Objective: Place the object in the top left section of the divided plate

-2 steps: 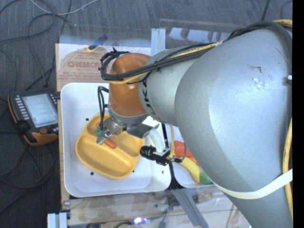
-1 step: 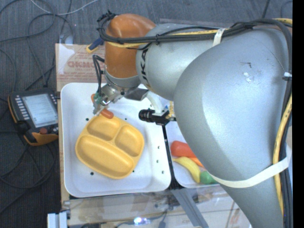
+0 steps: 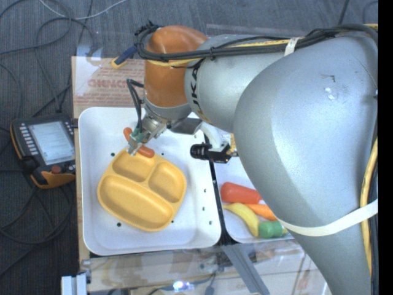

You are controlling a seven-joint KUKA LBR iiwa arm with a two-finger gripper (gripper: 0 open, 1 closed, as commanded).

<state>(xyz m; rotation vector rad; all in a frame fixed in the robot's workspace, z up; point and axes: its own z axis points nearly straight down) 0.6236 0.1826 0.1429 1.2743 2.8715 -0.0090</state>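
Carrot [image 3: 142,152] apparently between hand [image 3: 135,141] fingers, beside divided plate [image 3: 142,191] top-left section.

I saw the bench [image 3: 92,75] carrying two white bins side by side. The left bin [image 3: 92,226] held a yellow divided plate [image 3: 142,190]. The right bin [image 3: 236,233], at the bench's right side, held a red pepper [image 3: 239,193], a banana [image 3: 243,217] and a carrot [image 3: 264,211].

We see the gripper [image 3: 136,141] low over the left bin [image 3: 92,183], at the far edge of the yellow divided plate [image 3: 142,190], with an orange object [image 3: 145,152] just beside it.
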